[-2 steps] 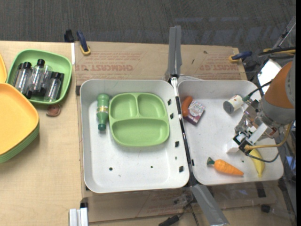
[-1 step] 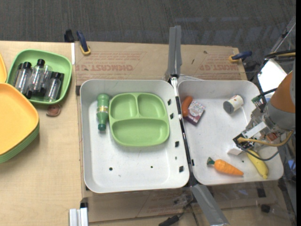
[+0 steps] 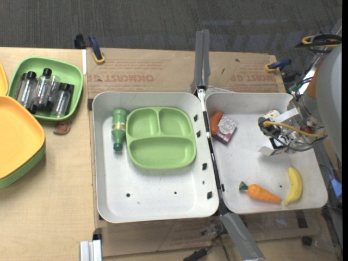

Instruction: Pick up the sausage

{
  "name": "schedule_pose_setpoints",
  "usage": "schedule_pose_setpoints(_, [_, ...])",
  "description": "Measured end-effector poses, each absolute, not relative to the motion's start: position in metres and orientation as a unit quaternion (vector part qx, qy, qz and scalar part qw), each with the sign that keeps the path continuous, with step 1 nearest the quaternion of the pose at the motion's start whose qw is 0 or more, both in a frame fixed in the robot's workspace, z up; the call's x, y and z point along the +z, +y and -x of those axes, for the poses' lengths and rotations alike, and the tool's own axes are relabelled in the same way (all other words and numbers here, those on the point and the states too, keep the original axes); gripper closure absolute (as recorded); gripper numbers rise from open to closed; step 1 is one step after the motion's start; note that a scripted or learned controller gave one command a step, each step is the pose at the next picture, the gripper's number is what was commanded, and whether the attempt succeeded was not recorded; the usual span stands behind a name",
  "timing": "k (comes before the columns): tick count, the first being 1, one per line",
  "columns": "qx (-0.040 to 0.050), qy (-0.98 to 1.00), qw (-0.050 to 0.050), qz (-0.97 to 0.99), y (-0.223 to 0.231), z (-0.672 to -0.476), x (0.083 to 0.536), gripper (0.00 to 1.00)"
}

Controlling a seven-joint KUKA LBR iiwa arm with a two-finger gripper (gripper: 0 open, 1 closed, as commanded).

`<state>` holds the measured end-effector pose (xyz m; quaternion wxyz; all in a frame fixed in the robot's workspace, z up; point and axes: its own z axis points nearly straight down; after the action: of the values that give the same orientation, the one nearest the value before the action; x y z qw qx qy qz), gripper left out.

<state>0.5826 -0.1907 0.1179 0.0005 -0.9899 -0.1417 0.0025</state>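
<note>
The sausage [image 3: 216,122] lies in the right bin [image 3: 304,203], at its left wall beside a small packet [image 3: 226,129], well apart from the gripper [image 3: 274,135], whose jaw state cannot be told; likely light, smooth and slippery, best pinched across its middle

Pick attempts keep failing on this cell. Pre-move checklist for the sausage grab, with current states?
1. Sausage located: ok, reddish piece at the right bin's upper left corner.
2. Sausage free of neighbours: not ok, the small packet lies against it and the bin wall is close.
3. End effector over target: not ok, it hangs over the right bin's right half, well clear of the sausage.
4. End effector free of load: cannot tell, cables and brackets clutter it.
5. Path across the bin: ok, the carrot and banana lie nearer the front edge.
</note>
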Motion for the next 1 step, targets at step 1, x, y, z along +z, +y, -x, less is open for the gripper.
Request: schedule_pose_setpoints(1, [0.0022, -0.102, 0.000, 0.995, -0.1793, -0.6163, 0.1232, 1.00])
